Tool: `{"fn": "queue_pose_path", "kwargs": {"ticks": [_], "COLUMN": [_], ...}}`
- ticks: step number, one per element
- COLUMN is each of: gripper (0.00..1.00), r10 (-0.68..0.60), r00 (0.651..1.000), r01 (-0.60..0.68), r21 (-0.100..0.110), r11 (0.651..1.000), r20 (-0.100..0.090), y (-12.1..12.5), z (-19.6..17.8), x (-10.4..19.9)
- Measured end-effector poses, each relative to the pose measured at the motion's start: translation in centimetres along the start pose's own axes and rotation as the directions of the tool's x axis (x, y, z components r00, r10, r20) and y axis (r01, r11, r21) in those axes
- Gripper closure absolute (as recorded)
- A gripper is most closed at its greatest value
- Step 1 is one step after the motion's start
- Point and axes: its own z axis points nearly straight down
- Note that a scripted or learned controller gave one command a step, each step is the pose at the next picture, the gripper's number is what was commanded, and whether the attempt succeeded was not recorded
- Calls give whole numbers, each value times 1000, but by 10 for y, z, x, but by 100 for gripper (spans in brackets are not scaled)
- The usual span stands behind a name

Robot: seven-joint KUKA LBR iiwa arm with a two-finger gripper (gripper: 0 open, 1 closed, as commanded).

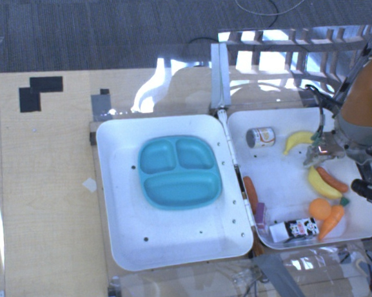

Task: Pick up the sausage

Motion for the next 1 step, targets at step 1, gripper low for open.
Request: {"fn": "queue_pose_path", "kwargs": {"ticks": [1], "gripper": [100], "r10": [208], "r00": [978], "r01": [-208], "r21": [-1], "r11": [978], "r20": [-3], "y": [11], "z": [-1], "x": [53]}}
